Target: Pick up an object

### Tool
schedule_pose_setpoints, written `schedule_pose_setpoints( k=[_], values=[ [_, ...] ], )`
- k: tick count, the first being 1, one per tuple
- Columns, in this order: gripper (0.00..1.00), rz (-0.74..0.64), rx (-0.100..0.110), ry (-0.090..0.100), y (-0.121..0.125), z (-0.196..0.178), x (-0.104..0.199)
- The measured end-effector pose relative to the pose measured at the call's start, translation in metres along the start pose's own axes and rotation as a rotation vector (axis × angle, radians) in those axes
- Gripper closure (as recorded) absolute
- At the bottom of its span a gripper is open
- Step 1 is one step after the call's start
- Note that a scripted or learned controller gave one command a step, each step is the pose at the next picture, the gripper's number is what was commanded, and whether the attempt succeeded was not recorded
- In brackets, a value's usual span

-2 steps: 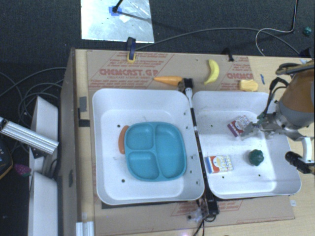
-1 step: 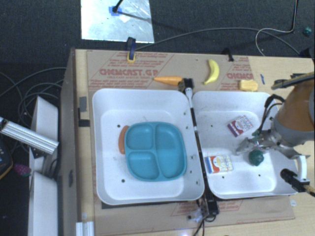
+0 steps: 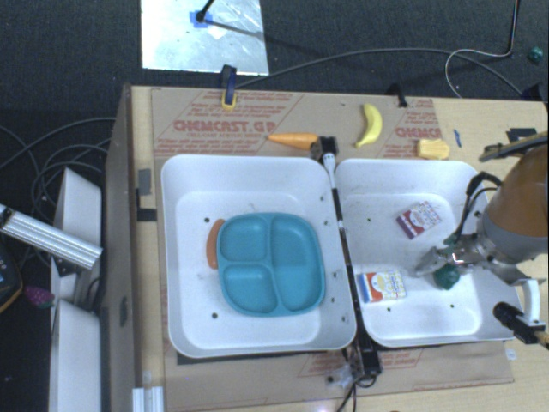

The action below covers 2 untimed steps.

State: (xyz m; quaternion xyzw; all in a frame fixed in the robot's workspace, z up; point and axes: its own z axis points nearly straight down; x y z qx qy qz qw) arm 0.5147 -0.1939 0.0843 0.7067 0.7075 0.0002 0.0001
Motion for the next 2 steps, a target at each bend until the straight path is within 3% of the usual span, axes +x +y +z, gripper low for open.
schedule_pose_setpoints(
  k=[1,2],
  values=[
    [1.00,-0.001,-0.003,0.000,0.001,-0.011,0.000],
    [1.00,-0.004,-0.002,0.002,0.075,-0.015,0.096]
  ],
)
